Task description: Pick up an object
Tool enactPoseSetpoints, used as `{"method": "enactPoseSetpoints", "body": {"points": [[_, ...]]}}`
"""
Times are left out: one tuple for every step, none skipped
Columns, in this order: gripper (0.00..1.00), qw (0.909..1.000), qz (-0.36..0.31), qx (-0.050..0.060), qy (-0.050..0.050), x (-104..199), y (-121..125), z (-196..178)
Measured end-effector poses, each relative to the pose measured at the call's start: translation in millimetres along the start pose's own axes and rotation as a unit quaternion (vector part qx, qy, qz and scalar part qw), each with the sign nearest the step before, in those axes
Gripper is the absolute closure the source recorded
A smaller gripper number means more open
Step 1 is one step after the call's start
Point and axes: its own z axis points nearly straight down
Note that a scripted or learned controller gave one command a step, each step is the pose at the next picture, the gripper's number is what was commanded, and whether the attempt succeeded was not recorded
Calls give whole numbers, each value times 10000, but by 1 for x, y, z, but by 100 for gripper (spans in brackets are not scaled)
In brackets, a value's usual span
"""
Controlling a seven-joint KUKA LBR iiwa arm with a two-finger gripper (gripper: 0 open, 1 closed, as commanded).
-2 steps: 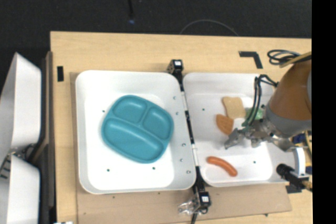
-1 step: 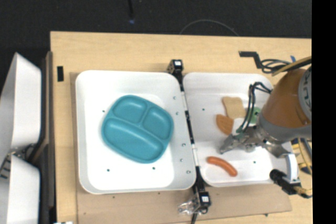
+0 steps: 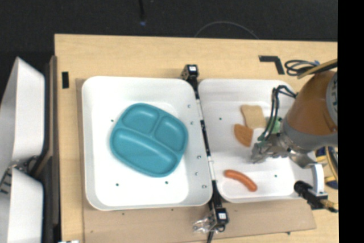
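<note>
In the right bin (image 3: 227, 94) lie three food-like toys. A tan bread-shaped piece (image 3: 252, 115) sits near the middle, and an orange piece (image 3: 243, 134) touches its lower left edge. Closer to the front wall rests a red-orange sausage (image 3: 240, 179). My gripper (image 3: 263, 151) hangs low over the bin floor, just right of the orange piece and above the sausage, with bare white floor under its tip. The grey wrist and the orange band (image 3: 311, 108) hide the right part of this bin.
The left bin (image 3: 94, 122) holds a teal divided plate (image 3: 149, 138) in its middle. A raised divider (image 3: 202, 128) with black clips separates the two bins. Cables (image 3: 301, 67) lie on the wooden bench at the back right.
</note>
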Motion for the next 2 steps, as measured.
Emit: {"method": "enactPoseSetpoints", "body": {"points": [[100, 10000, -7, -6, -5, -4, -5, -46], [100, 10000, -52, -24, -14, -11, -7, -108]]}}
